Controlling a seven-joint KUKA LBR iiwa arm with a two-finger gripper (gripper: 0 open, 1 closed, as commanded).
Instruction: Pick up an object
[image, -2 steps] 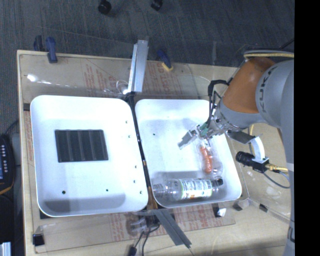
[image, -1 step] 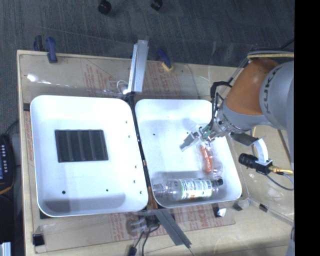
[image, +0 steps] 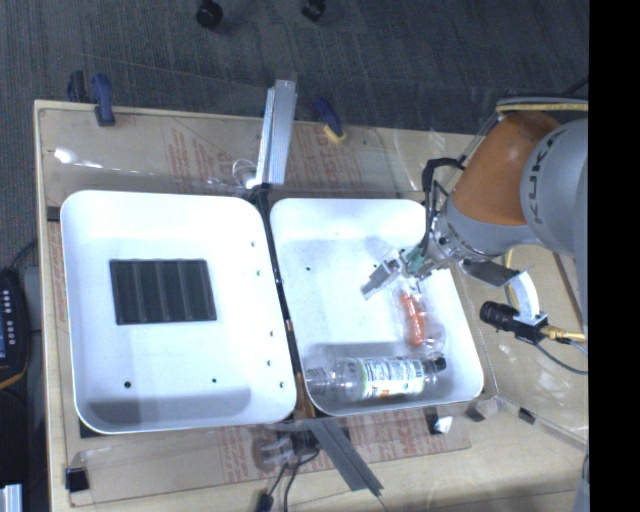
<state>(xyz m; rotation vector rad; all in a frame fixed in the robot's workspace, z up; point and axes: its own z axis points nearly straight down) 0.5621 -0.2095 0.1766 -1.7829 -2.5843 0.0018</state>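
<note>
Your clear plastic bottle (image: 375, 377) lies flat at the lower edge of the right bin (image: 330, 225), cap pointing right; orange packet (image: 414, 318) runs top-to-bottom above it; can't tell about the fingers; gripper (image: 385, 275) hovers mid-bin.

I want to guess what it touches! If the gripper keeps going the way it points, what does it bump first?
Probably the white floor of the right bin. The gripper points down-left, past the orange object; depth is hard to judge.
</note>
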